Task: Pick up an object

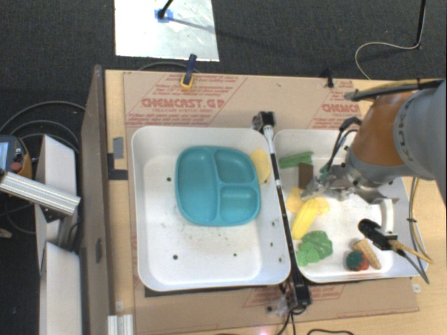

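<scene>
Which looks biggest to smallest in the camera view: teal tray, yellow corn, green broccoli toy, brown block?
1. teal tray, by far the largest.
2. yellow corn.
3. green broccoli toy, near the corn in area; that pair is close, so the order is unsure.
4. brown block, smallest, partly hidden by the arm.

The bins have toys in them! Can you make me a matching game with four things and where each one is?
Things:
1. teal divided plate
2. yellow corn
3. green leafy toy
4. green flat piece

Places:
A. near front edge of right bin, left side
B. far part of right bin
C. middle of left bin
D. right bin, just under the gripper

Pairs: 1-C, 2-D, 3-A, 4-B
</scene>
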Robot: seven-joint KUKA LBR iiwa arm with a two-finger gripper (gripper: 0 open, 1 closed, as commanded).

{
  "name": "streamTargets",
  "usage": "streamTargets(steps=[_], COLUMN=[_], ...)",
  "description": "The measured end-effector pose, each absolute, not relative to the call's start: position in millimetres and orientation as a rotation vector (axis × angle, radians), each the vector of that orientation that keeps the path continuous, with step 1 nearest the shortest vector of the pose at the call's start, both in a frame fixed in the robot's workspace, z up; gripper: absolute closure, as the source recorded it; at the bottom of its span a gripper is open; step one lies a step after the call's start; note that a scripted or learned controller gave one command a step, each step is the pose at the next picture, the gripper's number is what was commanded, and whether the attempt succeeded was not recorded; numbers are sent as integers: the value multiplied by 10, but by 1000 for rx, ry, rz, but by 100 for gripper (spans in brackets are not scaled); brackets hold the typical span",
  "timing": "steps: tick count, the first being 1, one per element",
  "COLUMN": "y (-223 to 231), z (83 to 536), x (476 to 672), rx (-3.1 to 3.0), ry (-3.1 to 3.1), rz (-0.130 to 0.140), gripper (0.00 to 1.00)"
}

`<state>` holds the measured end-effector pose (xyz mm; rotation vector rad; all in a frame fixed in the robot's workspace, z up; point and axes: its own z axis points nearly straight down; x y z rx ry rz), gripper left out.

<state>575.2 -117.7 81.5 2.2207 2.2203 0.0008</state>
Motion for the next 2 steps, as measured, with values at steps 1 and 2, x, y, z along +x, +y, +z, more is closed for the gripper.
streamTargets(steps=[1, 2], y=[-891, -1138], z=[857, 857], x=[6346, 6565], rx=[2210, 2216], ry=[2225, 2222], rz=[7, 5], gripper=[0, 0])
